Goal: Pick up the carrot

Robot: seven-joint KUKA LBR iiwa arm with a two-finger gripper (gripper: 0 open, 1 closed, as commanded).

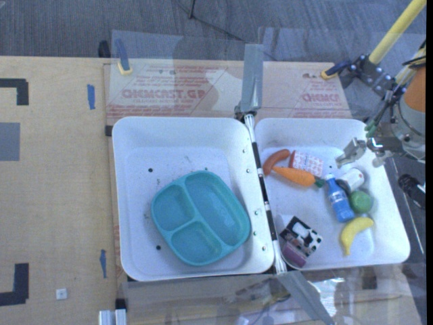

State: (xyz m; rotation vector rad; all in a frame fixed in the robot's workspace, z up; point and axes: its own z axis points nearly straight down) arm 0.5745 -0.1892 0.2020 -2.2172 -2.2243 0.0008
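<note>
While the carrot (295, 175) lies in the right bin (392, 249), just beside a red sausage (275, 160), the gripper (357, 151) hangs over the bin's far right side, well apart from it. Whether the gripper is open or shut cannot be told. A blue tray (199, 217) sits in the left bin (135, 141).

The arm enters from the right edge of the frame, at upper right, its orange band (417, 87) partly cut off by the border. Below the band the grey wrist angles leftward and down. The gripper (353, 150) sits at the arm's left end, right of centre in the frame, its pale metal fingers (348, 156) pointing toward the lower left. Nothing is visible between them; whether they are spread or closed cannot be made out.
</note>
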